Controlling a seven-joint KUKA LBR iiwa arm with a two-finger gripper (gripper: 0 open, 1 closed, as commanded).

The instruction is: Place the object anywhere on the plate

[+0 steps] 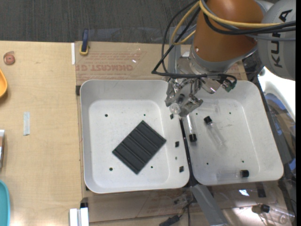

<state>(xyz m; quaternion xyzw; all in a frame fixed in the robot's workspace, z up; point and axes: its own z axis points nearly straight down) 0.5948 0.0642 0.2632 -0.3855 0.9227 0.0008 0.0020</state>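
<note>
Left bin [87, 126]: one dark ribbed plate [139, 146], rectangular, lay flat near the middle of the floor, turned at a slant to the bin walls. Nothing rested on it.

Right bin [263, 126]: a clear vial [214, 132] with a black cap lay on its side left of centre, cap toward the far side. A thinner clear tube [190, 127] with a black end lay along the left wall, just beside the divide between the bins. A small black piece [244, 173] sat near the near right corner. The vial was well apart from the plate, in the other bin.

My gripper [183, 102] hung over the far end of the divide, just above the thin tube's far end. Cables and glare crowded it; I could not tell whether it was apart, together, or clamped on anything. My orange band [225, 22] was right above it.

Surface: both bins sat on flattened cardboard [117, 65] with mirrored red print. A blue-handled clamp [84, 42] was at its far left corner. To the left ran a pale wooden bench top [42, 164] bearing a small round reddish disc [8, 58], a short grey strip [26, 124], an orange edge [2, 86] and a teal edge [3, 205], both cut off. Dark carpet [94, 8] lay beyond.
</note>
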